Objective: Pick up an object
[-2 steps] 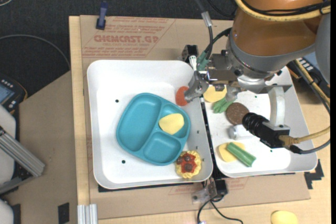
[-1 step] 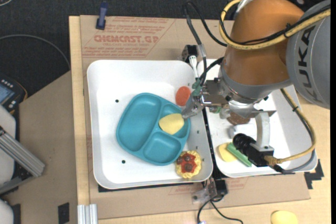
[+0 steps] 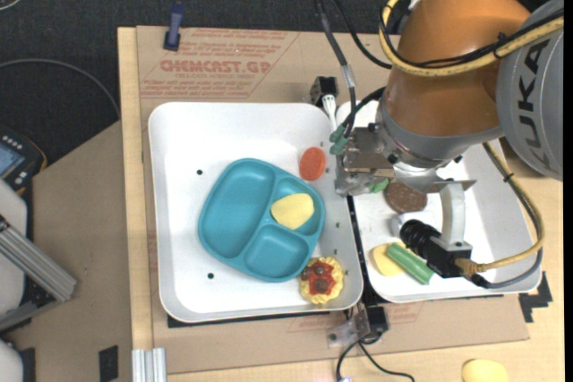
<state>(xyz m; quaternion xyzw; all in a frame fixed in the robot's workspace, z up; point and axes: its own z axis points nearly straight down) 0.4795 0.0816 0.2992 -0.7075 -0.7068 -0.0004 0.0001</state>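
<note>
Tool (image 3: 360,176) hangs over the seam where the left bin (image 3: 179,148) and right bin (image 3: 497,210) meet, with the wrist bulk of the arm (image 3: 457,58) above it. Can't tell how wide the tool is set: its tip is hidden under the wrist from this angle. Nothing can be seen held in it.

Key relation: the orange-red round piece (image 3: 312,163) lies just beside the tool on its left-bin side, roughly level with it and a touch toward the far edge of the worktop (image 3: 215,67). It's round, so there's no long axis to line up with. It sits on bare bin floor, close to the rim of the teal plate (image 3: 242,224), though I can't tell whether the two touch.

Second candidate: the brown disc (image 3: 407,195), just beside the tool on the right-bin side and slightly nearer the front edge, partly under the wrist.

Farther off:
- The yellow lump (image 3: 292,210) sits in the plate compartment nearest the tool, near it on the left-bin side.
- The green cylinder (image 3: 408,264) is toward the front on the right-bin side. Its long axis runs diagonally and it rests on a pale yellow piece (image 3: 385,259).
- The red-and-yellow piece (image 3: 321,279) is at the left bin's front edge, well apart from the tool.

My call: the orange-red piece is the likeliest pick, needing a short sideways shift into the left bin and then a drop. The risk is clipping the plate rim or the bin wall.
</note>
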